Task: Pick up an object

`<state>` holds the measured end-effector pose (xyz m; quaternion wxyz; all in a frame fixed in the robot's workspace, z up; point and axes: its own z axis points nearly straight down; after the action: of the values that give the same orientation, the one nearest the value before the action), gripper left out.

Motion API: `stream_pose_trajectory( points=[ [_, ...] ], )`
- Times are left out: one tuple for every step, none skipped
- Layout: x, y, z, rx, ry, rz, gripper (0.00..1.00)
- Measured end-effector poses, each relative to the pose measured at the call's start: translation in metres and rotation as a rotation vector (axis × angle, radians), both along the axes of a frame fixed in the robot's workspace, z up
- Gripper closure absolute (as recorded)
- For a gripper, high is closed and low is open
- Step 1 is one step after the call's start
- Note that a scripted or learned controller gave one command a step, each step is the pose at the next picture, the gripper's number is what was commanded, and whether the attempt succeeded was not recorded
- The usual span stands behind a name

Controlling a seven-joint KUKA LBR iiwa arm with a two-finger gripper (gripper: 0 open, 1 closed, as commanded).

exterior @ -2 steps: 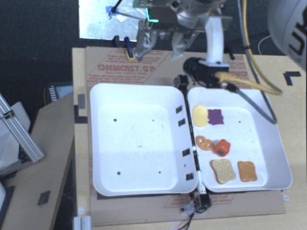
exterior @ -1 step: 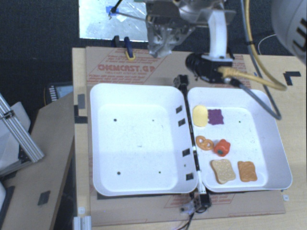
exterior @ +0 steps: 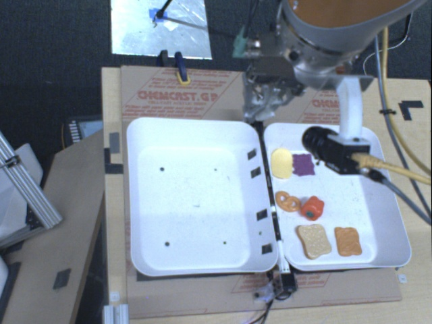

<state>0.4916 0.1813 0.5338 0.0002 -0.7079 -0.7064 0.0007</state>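
Arm comes in from right, high over back of bins. Gripper (exterior: 260, 110) hangs above back rim where two bins meet; cannot tell its state, too blurry. Nothing seen in it. Right bin (exterior: 388, 208) has yellow lump (exterior: 281, 163), purple piece (exterior: 304, 164), pretzel (exterior: 288, 201), red pepper (exterior: 312, 208), bread slice (exterior: 314, 240), orange toast (exterior: 347, 241). Left bin (exterior: 196, 194) beside it.

Both bins (exterior: 196, 201) are white. In the right one: a yellow lump (exterior: 281, 163), a purple scrap (exterior: 303, 164), an orange pretzel (exterior: 287, 201), a red-orange pepper (exterior: 312, 208), tan toast (exterior: 314, 240) and darker orange toast (exterior: 347, 241).
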Motion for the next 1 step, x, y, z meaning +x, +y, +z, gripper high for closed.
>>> stream_pose_trajectory(
  points=[
    [0.0182, 0.0382, 0.0008, 0.002, -0.003, 0.008, 1.00]
  ],
)
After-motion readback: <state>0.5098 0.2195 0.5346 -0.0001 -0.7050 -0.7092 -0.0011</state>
